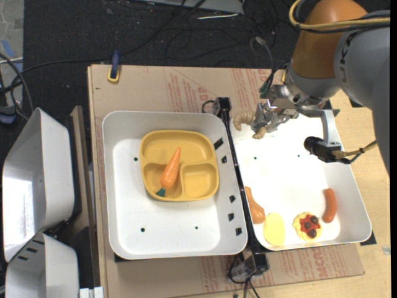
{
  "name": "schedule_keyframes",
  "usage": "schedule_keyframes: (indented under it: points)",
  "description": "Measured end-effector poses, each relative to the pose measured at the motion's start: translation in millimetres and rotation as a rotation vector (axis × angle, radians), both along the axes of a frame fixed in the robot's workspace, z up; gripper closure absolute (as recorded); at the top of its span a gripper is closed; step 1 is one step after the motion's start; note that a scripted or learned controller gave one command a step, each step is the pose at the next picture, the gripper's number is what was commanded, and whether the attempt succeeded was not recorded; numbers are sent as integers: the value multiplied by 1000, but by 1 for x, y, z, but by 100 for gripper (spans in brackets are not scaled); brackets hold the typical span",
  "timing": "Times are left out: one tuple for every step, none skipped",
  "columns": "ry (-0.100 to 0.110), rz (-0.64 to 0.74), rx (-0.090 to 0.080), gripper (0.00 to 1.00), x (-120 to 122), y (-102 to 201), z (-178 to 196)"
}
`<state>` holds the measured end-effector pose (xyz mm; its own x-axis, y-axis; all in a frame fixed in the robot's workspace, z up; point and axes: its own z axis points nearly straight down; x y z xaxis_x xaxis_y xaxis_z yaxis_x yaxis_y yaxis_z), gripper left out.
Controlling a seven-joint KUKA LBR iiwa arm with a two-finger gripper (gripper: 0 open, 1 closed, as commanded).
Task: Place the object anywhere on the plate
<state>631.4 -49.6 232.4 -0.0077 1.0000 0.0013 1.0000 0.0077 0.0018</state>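
Carrot [171,168] lying across yellow plate [152,151] in left bin [118,228]. Pincer [265,120] hovering over right bin [353,219]'s far corner; finger state not discernible. Sausage [329,205] resting near right rim.

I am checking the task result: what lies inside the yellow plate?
A toy carrot lies across the divider of the yellow plate. The plate under it is covered.

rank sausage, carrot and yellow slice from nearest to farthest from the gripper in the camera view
From the gripper:
1. Sausage, right bin, near its right wall.
2. Carrot, on the plate in the left bin; too close to the sausage to call.
3. Yellow slice, right bin's front edge.
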Motion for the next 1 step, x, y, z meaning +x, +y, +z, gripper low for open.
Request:
schedule_keyframes:
  points:
    - [5,0,0,100,-16,52,-11]
